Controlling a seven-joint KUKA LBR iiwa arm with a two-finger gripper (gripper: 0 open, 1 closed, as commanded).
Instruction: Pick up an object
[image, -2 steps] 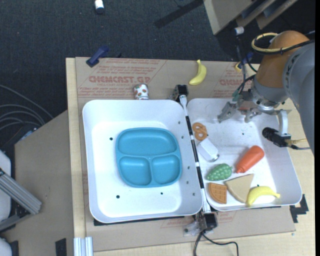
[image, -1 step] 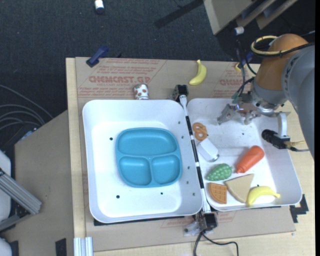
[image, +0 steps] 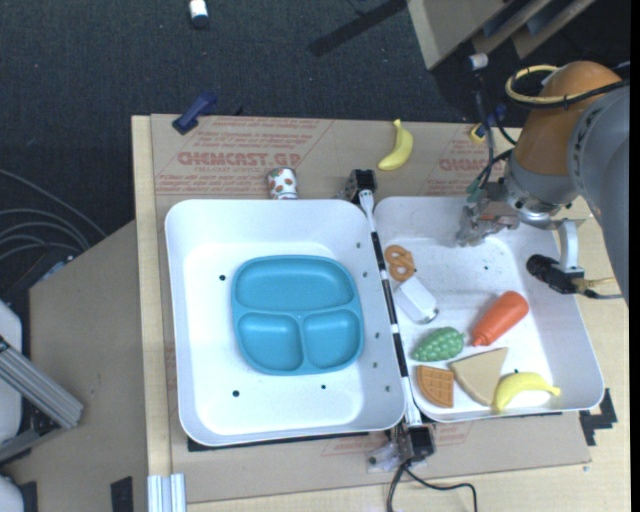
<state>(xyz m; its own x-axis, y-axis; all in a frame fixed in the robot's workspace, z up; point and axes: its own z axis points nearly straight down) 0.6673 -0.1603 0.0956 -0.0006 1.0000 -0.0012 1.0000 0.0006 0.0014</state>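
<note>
My gripper (image: 474, 228) hangs over the far part of the right bin (image: 570, 345), above bare white floor. Toy food lies in that bin: a brown pretzel (image: 400, 262) by the left wall, a white block (image: 416, 299) below it, an orange carrot (image: 499, 317), a green leafy piece (image: 439, 345), a waffle (image: 434, 385), a tan bread slice (image: 479, 374) and a yellow banana (image: 524, 389) at the near edge. The pretzel is the nearest piece, a short way left of and nearer than the gripper. Nothing shows in the gripper's grasp.
The left bin (image: 195, 300) holds a blue divided plate (image: 296, 312). On the bench behind the bins lie a second yellow banana (image: 397, 148), a small spotted cup (image: 283, 182) and a blue clip (image: 193, 113). The grey arm (image: 560, 130) comes in from the upper right.
</note>
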